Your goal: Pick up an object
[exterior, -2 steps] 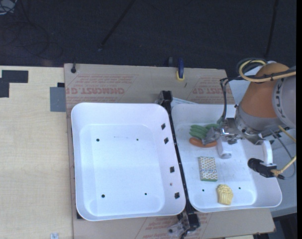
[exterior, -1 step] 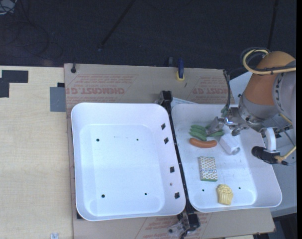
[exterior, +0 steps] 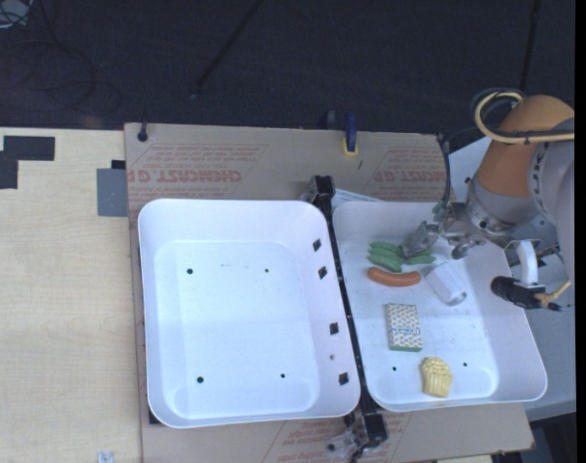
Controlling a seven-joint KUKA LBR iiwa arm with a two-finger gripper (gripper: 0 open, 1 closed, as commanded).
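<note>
White right bin (exterior: 510,379) held green toy (exterior: 387,255), hot dog (exterior: 395,278), patterned packet (exterior: 403,326), corn cob (exterior: 435,376). End effector (exterior: 430,239) sat low beside green toy; finger state unreadable. Judged approach step; next move called for closing on toy, then lifting.

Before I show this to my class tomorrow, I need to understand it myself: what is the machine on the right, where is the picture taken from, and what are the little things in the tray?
The picture comes from one fixed camera above a bench, looking down at a slant. The machine is a grey robot arm with an orange band, reaching in from the right. Its gripper hangs low over the right bin, close to a green toy; whether it holds anything cannot be told. In that bin also lie a red-orange sausage-like toy, a patterned flat packet, a yellow toy and a clear cup-like item. The left bin sits beside it.
</note>
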